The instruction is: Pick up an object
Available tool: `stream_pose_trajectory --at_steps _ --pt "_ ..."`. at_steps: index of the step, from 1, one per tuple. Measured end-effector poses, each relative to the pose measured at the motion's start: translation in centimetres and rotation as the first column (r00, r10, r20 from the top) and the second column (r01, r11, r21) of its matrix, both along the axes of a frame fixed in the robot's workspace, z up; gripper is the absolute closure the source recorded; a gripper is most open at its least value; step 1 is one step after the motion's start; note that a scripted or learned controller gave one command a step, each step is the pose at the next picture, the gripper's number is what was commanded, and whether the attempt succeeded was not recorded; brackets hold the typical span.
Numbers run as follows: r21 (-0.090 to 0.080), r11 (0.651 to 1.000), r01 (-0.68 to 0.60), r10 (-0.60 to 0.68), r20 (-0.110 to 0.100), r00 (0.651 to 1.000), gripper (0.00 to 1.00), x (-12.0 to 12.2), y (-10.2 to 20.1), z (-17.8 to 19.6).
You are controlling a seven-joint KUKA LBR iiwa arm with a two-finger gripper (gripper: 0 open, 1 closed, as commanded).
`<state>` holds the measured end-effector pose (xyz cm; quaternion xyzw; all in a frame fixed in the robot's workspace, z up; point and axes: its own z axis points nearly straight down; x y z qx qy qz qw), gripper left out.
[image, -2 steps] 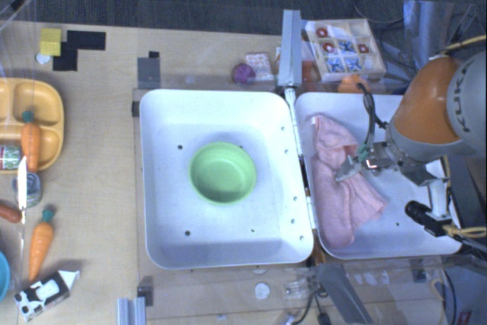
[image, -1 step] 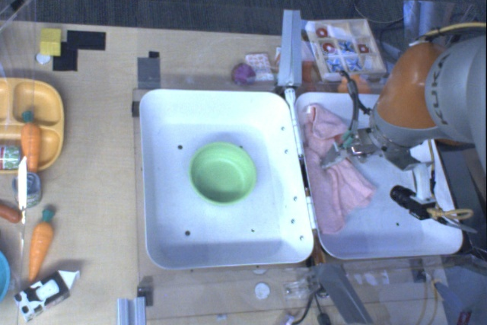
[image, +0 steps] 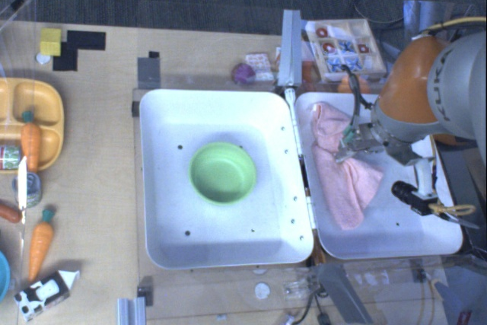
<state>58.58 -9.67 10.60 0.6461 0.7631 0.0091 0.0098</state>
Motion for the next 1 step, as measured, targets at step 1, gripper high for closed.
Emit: stream_pose_trajectory --at_steps 1 --pt "-0.003 0.993 -0.116 0.116 -0.017 0.993 1.0 7.63 4.48 9.26"
